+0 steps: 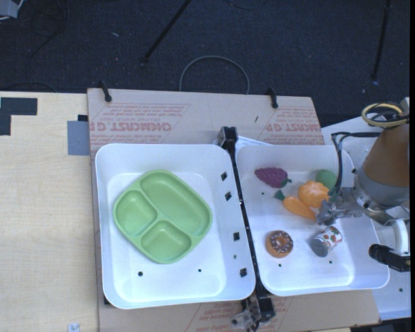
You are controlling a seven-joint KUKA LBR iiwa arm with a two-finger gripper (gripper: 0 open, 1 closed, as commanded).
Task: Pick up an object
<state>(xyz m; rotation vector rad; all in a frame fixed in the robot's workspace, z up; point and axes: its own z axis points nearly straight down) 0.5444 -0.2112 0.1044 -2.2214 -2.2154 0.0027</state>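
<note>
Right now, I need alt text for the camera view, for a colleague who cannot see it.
The grey arm's claw hangs low in the right bin, among toy food: an orange piece, a carrot, a purple piece, a doughnut and a small can. The left bin holds a green divided plate.

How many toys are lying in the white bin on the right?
6: purple toy, green toy, orange fruit, carrot, donut, small can. The gripper may hide more.
</note>
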